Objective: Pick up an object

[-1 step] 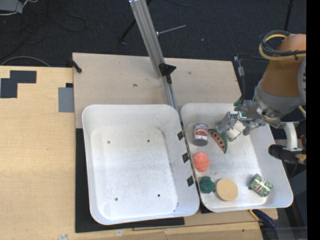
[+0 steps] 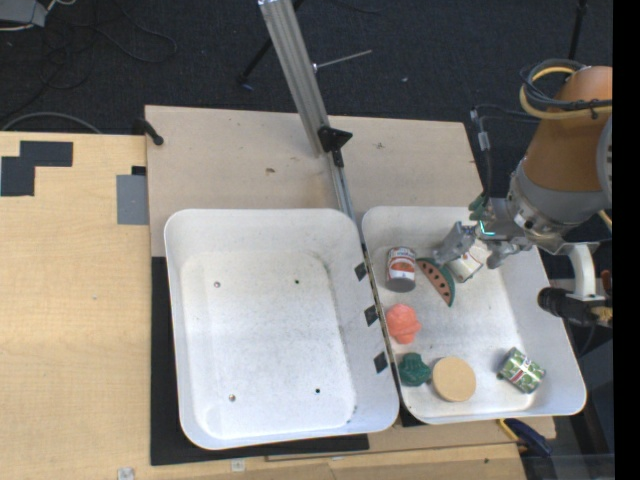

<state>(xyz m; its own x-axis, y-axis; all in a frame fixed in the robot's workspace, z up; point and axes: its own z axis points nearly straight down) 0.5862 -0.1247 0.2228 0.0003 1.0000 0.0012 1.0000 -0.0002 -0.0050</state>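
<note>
Objects for picking are all lying in the right bin (image 2: 560,393), while the left bin (image 2: 190,238) is sitting beside it on the surface (image 2: 250,158). I am watching the arm (image 2: 565,158) leaning in over the right bin's upper half, bringing the gripper (image 2: 462,258) low just beside the watermelon-slice toy (image 2: 440,280), which I am judging to be its target. I cannot tell whether the fingers are parted or closed. The tan disc (image 2: 454,378), small can (image 2: 401,267), orange lump (image 2: 402,322), green-wrapped cylinder (image 2: 521,369) and dark green piece (image 2: 414,370) are resting loose, well apart from it.
</note>
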